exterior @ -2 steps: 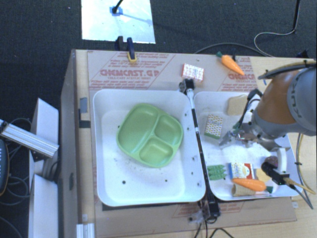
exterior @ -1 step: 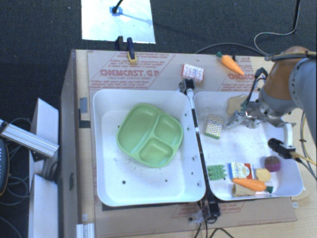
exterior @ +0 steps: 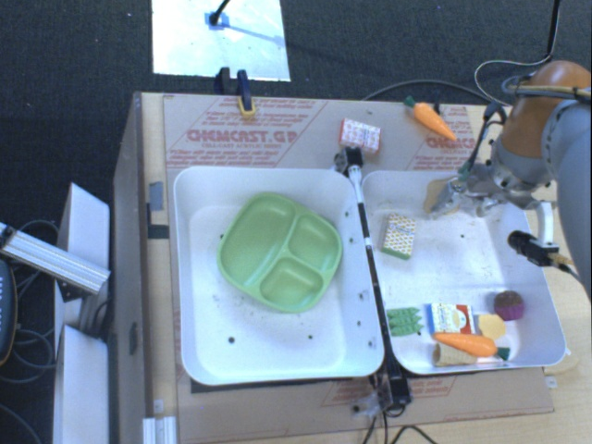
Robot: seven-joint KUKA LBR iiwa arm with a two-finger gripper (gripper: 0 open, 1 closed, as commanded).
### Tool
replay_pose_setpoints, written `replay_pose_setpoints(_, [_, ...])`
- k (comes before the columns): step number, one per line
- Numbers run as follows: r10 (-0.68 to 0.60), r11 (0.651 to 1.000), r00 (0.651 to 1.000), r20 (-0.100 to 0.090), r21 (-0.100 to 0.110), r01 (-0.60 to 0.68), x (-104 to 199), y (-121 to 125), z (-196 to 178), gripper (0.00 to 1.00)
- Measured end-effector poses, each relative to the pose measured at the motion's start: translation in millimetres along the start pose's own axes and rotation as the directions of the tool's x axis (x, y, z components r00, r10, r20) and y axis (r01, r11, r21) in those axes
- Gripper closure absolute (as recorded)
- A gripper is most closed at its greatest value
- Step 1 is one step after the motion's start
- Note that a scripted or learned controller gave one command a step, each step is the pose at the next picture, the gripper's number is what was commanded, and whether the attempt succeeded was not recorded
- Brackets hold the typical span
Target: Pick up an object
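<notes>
Nearest, along the right bin's (exterior: 555,345) near edge, lie a green pea pod piece (exterior: 404,321), a small printed box (exterior: 450,318), a carrot (exterior: 465,344), a yellow piece (exterior: 492,326) and a dark purple ball (exterior: 508,304). Farther in, a yellow-dotted box (exterior: 400,236) lies alone on the bin floor. The gripper (exterior: 450,198) hovers at the bin's far side, touching nothing; whether its jaws are spread or closed I cannot tell. The left bin (exterior: 199,340) bears a green divided plate (exterior: 280,252). Beyond the bins lie a second carrot (exterior: 434,118) and a red-and-white box (exterior: 360,135).

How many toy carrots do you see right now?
2. One carrot lies on the bench behind the right bin; the other carrot lies inside that bin's near edge.
</notes>
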State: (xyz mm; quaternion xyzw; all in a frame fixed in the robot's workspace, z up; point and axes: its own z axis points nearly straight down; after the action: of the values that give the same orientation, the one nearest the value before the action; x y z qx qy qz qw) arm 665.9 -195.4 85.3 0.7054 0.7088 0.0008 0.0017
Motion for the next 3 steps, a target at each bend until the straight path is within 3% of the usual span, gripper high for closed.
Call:
replay_pose_setpoints(1, [-0.001, 1.0, 1.0, 0.001, -0.001, 0.001, -5.5, 3.7, -0.6, 0.0])
replay_pose_setpoints(2, [-0.005, 1.0, 1.0, 0.003, -0.004, 0.005, -5.4, 5.0, -12.3, 1.0])
replay_pose_setpoints(3, [-0.006, 1.0, 1.0, 0.002, -0.004, 0.006, -5.0, 5.0, -12.1, 0.0])
